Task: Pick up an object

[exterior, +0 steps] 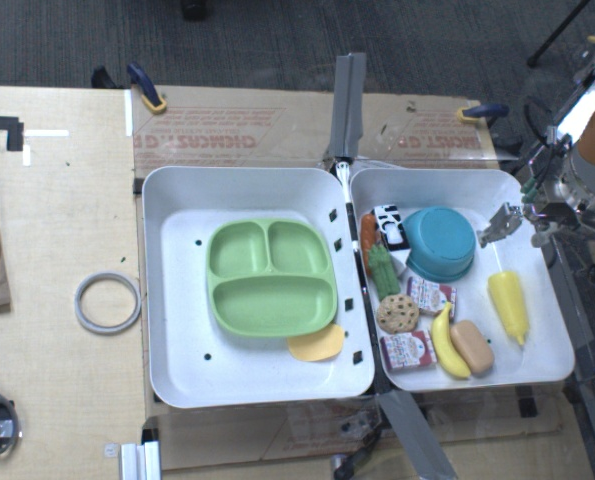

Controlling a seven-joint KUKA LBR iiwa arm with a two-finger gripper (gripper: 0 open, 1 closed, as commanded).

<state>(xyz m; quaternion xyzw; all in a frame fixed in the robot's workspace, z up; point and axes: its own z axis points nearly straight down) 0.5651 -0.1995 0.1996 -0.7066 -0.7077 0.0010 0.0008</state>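
Since nothing is yet lifted, a good pick starts with one separate, graspable target. In the left bin [157,298], the glossy green divided plate [272,278] lies flat, with a thin yellow disc [317,345] touching its rim at five o'clock; both offer poor purchase. In the right bin [562,363], the blue bowl [442,241] is round and smooth, the cookie [398,313] bumpy, the banana [445,341] curved. The yellow corn [509,305] lies apart: come straight down across its width. At its one o'clock the gripper [500,224] hovers; whether it is spread or closed, I cannot tell.
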